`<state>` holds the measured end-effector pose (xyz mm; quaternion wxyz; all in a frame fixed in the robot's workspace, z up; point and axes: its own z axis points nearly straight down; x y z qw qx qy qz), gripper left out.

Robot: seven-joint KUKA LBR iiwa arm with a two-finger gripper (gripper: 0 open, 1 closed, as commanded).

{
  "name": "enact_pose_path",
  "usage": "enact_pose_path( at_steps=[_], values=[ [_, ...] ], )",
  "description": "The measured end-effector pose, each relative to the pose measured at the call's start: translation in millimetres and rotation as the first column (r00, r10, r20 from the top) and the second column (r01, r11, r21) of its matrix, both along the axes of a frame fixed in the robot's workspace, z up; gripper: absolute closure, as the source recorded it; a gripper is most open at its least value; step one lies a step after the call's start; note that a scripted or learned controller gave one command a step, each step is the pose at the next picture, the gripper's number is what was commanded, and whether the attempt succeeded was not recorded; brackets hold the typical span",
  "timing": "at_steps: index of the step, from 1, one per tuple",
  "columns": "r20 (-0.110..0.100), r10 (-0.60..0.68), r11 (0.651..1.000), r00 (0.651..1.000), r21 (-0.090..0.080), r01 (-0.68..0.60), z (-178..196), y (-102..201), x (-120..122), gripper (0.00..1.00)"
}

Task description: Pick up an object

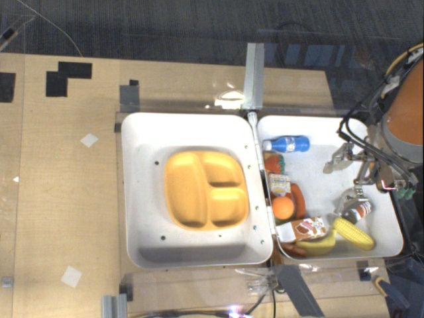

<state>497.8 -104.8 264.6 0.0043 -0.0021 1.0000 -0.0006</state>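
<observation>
Can point(358, 211) sits low in the right bin point(318, 131), just beside the corn point(354, 234) | my gripper point(350, 177) hangs over it, fingers spread wide, holding nothing | risk: a fingertip lands on the can's rounded side and rolls it, or catches the corn | the orange point(283, 208) and bottle point(287, 144) lie well apart.

a yellow three-compartment plastic tray point(205, 189) lies in the left white bin point(139, 177). the right white bin point(318, 128) holds a blue bottle point(289, 144), an orange fruit point(283, 208), a corn cob point(353, 233) and a banana point(318, 245); the metal gripper point(352, 177) hangs above it.
</observation>
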Motion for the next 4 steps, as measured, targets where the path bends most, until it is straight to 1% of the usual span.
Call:
enact_pose_path(
  at_steps=[1,2,3,4],
  values=[
    [-0.008,0.073,0.997,0.997,0.001,-0.073,-97.5,-66.9,-9.7,0.0],
    [0.001,0.176,0.984,0.984,0.001,-0.176,-92.6,13.9,12.2,0.0],
    [0.008,0.007,1.0,1.0,-0.001,-0.007,-151.2,0.3,46.2,0.0],
    [0.005,0.185,0.983,0.983,-0.002,-0.185,-84.9,18.9,56.0,0.0]
  ],
)
